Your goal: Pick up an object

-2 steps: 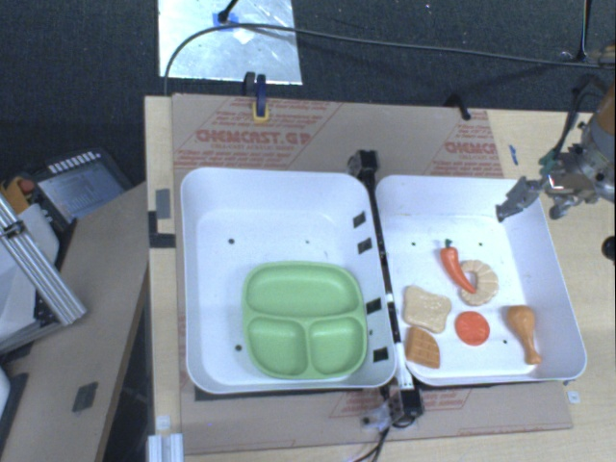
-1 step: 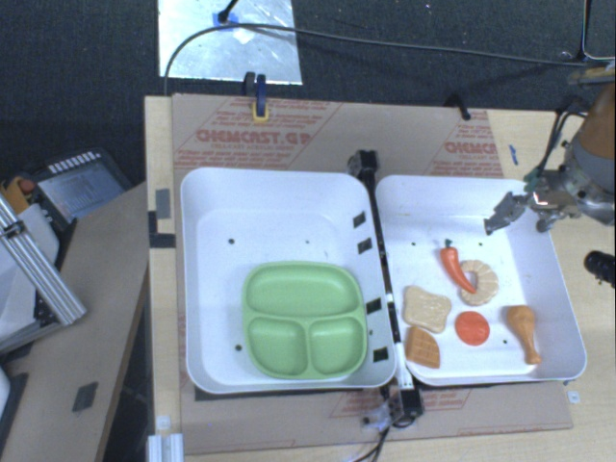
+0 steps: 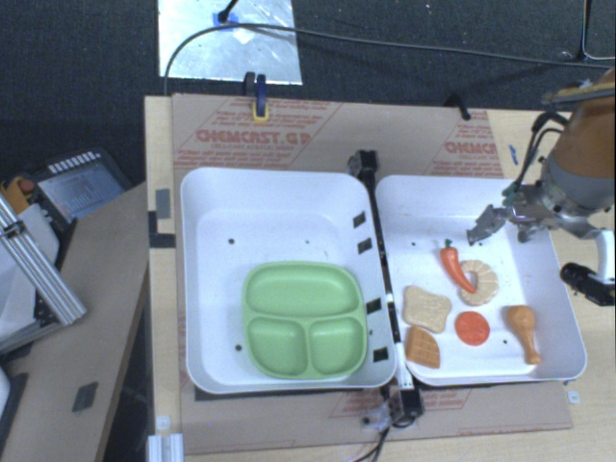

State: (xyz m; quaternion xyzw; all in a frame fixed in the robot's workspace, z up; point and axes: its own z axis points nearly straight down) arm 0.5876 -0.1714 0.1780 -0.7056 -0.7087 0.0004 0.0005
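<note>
over right bin (image 3: 558, 258), gripper (image 3: 484, 229) above chili (image 3: 454, 266) w/ shrimp (image 3: 479, 282), bread (image 3: 426, 308) nearby; jaws: can't tell.

Single camera, fixed overhead, tilted down at slant onto bench (image 3: 318, 123). Far edge of bench toward top of frame, near edge toward bottom. Both white bins fully in frame: left bin (image 3: 207, 210) centre-left, right bin (image 3: 558, 287) centre-right. Mid-range, wide enough to catch dark floor (image 3: 77, 56) beyond bench and side table (image 3: 96, 287) at left. Arm (image 3: 587, 152) enters from right edge, partly cropped. No second view, so no overlap.
</note>
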